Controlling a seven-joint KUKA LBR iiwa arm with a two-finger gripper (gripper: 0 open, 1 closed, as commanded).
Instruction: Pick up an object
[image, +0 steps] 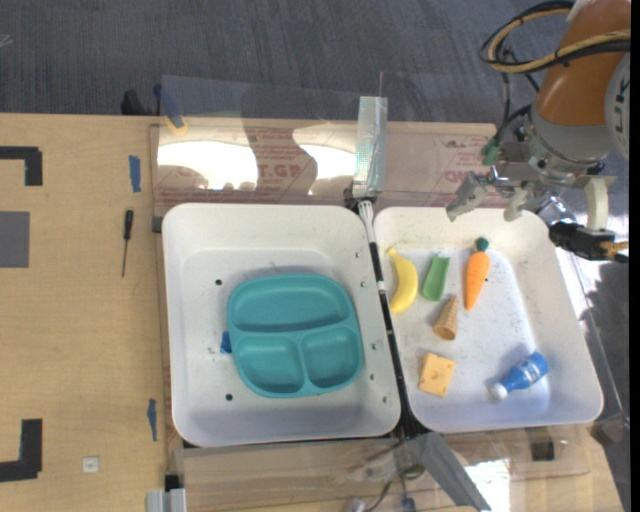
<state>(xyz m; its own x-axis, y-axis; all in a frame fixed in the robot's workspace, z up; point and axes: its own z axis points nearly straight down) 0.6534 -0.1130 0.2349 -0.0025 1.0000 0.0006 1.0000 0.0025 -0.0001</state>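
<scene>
Above the far edge of the right bin we see the gripper hanging, its two grey fingers spread apart with nothing between them, just past the bin's back rim. Its arm comes in from the upper right, the orange band showing above the wrist. Below it, inside that bin, we find a carrot lying lengthwise with its green top toward the claw, a green block just left of it, and a banana against the bin's left wall. Nearer the middle we see a brown cone, and closer to us a yellow cheese wedge. A blue bottle lies on its side toward the near right corner, well apart from the claw. Left of all this, we see the left bin holding a teal divided plate, whose three compartments face up.
</scene>
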